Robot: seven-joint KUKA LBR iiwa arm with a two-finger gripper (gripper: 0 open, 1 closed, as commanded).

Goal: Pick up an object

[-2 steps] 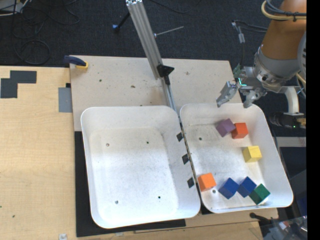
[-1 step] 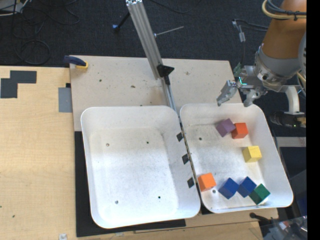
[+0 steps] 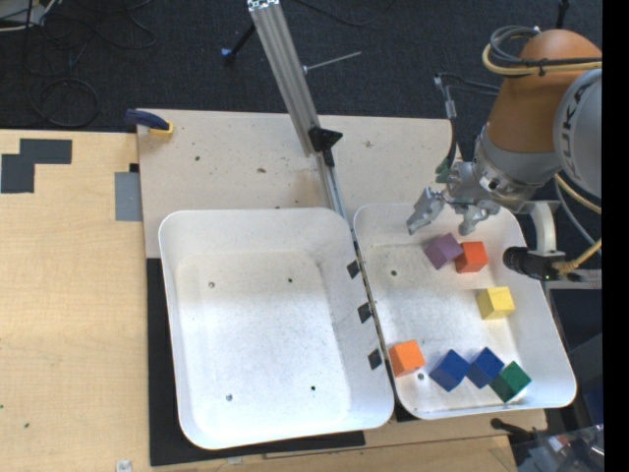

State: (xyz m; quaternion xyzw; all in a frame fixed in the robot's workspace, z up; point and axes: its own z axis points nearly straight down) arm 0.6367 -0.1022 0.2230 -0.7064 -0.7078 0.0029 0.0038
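Note:
The right bin (image 3: 550,367) holds several small blocks. A purple block (image 3: 442,251) lies beside an orange-red block (image 3: 473,257) near the bin's far side. A yellow block (image 3: 495,302) sits toward the right wall. Along the near side lie an orange block (image 3: 406,358), two blue blocks (image 3: 450,370) (image 3: 485,366) and a green block (image 3: 511,380). My gripper (image 3: 448,217) hovers just above and behind the purple and orange-red blocks. Its fingers (image 3: 426,212) stand spread apart, open, with nothing between them.
The left bin (image 3: 197,234) lies beside the right one, with black clips (image 3: 364,312) along the shared wall. A slanted aluminium rail (image 3: 295,87) rises behind the bins. A black fitting (image 3: 531,261) juts in at the right bin's right edge.

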